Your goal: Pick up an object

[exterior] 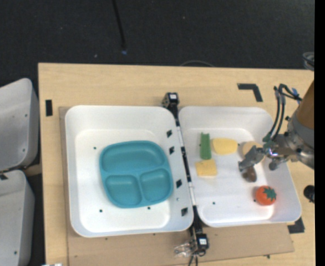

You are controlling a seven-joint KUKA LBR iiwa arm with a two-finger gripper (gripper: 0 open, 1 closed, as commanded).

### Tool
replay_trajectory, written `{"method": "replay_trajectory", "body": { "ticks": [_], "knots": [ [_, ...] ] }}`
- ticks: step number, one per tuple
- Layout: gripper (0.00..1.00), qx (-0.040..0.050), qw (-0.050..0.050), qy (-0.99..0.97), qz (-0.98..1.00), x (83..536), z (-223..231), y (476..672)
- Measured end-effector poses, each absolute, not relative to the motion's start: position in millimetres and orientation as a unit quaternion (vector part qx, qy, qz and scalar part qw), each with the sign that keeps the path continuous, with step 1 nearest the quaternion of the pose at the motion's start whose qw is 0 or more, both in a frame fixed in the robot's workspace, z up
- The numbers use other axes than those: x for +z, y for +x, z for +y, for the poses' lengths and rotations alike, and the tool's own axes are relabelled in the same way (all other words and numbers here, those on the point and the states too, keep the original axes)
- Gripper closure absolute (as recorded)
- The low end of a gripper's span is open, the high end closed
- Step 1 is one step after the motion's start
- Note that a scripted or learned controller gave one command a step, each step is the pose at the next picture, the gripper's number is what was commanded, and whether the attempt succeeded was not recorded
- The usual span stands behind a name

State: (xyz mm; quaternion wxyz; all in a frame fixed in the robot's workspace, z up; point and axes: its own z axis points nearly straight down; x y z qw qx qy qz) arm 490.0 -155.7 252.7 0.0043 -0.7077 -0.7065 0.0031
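Note:
The right bin holds several small items: a green stick, a pale yellow lump, a yellow square piece, a tan piece, a small brown object and a red tomato-like toy. My gripper hangs low over the right side of this bin with its fingers spread apart and nothing between them. The left finger sits just above the brown object, partly covering it. The tan piece lies just behind that finger.
The left bin carries a teal divided plate. A ridge with black clips separates the two bins. The arm's wrist and cables stand over the right bin's far right edge.

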Motion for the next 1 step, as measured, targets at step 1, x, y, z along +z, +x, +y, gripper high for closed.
{"method": "replay_trajectory", "body": {
  "ticks": [1],
  "knots": [
    [0.00,-0.0004,-0.001,-0.707,-0.708,258.7,-155.4,492.5]
  ]
}}
